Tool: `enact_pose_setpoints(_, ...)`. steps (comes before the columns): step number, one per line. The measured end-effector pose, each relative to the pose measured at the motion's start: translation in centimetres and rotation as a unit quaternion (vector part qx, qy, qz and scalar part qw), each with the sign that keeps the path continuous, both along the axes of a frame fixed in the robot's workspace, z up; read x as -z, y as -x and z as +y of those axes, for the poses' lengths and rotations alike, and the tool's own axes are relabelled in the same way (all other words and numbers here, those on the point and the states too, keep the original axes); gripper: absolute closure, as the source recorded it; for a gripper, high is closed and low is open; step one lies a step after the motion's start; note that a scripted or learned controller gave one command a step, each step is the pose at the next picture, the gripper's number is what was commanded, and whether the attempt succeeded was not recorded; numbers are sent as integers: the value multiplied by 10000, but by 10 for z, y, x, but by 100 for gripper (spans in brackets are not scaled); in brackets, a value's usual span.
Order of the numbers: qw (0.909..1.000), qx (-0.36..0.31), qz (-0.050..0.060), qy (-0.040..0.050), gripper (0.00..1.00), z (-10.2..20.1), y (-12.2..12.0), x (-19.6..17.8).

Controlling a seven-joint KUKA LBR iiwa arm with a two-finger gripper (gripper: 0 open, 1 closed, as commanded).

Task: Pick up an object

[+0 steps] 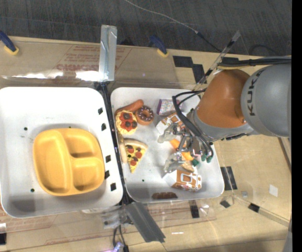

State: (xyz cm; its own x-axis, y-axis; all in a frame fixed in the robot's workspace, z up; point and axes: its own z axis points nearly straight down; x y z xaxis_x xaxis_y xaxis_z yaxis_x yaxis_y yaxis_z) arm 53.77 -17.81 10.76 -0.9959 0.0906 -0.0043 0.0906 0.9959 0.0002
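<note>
The gripper (pixel 176 150) hangs low inside the right bin (pixel 156 185), its metal fingers (pixel 167 135) spread a moderate way apart and pointing toward the bin's middle. Nothing clearly sits between them; a small orange piece (pixel 175 143) lies right under the wrist cabling, and the wires blur it too much to say whether it is pinched or merely lying beneath.

Just beside the gripper, on the side nearest the bin's front wall, a brown and white waffle-like toy (pixel 187 180) rests on the floor, close to the lower finger. At the front wall itself lies a dark brown flat piece (pixel 165 196).

A little way off the fingertips, toward the divider, a pizza slice toy (pixel 134 155) lies flat. Beyond it, further up, a round pizza toy (pixel 126 121) touches a chocolate doughnut (pixel 144 114), with a sausage (pixel 133 106) just behind them. A purple packet (pixel 165 106) sits near the arm's orange band (pixel 220 101).

Well apart from the gripper, across the divider, the left bin (pixel 14 104) holds a yellow compartment tray (pixel 68 160) lying upright on its base.
</note>
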Motion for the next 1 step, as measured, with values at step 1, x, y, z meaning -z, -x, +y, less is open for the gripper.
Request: enact_pose_setpoints(1,10000,-40,4,1,100,2,-1,-10)
